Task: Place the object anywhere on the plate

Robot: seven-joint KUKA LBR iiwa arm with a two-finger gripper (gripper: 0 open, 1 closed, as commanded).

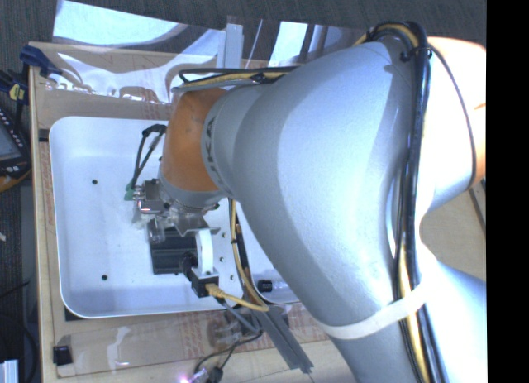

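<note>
A: So, where is your tool sitting right now?

B: Your tool (149, 203) is hanging low over the left bin (83, 232), near its middle, under the orange band (186, 150). I cannot tell whether it is released or clenched, because the wrist is blocking it from above. I am not calling it as holding anything.

A: And which way is the object lying from the tool?

B: That is the relation your coming move is turning on, and I cannot tell it. The arm (331, 174) is reaching in from the right and hiding most of the right bin, along with the left bin's right side. The floor of the left bin that is showing around the tool is looking plain white.

A: So you are guessing it is under the arm?

B: I am judging so: the object and the plate are probably both lying to the right of the tool. That is only a judgement, though, and I cannot tell the object's long axis either.

A: Anything else peeking out?

B: A small dark round thing (264, 286) is showing just beside the arm's lower edge. It is too small to name.
</note>
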